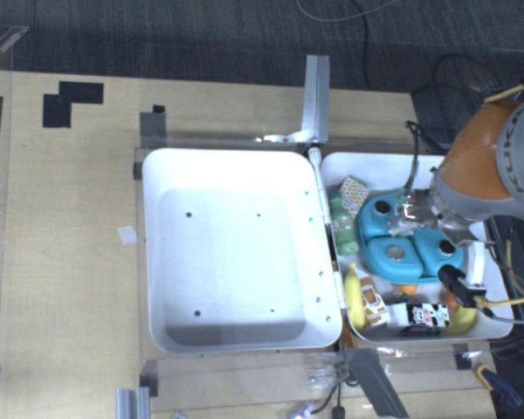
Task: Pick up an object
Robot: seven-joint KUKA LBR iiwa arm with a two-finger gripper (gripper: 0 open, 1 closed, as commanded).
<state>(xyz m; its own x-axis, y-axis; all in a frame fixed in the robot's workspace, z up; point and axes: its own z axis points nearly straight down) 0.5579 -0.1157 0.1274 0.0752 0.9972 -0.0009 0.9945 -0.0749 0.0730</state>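
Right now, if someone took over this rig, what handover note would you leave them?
Gripper: down in the right bin, over the blue plastic toy; open or shut cannot be told.
Objects: the toy, a banana, a small green item and a patterned box all lie in the right bin. The left bin sits beside it.
Done: nothing visibly lifted.
Left: secure a grasp and lift one object.
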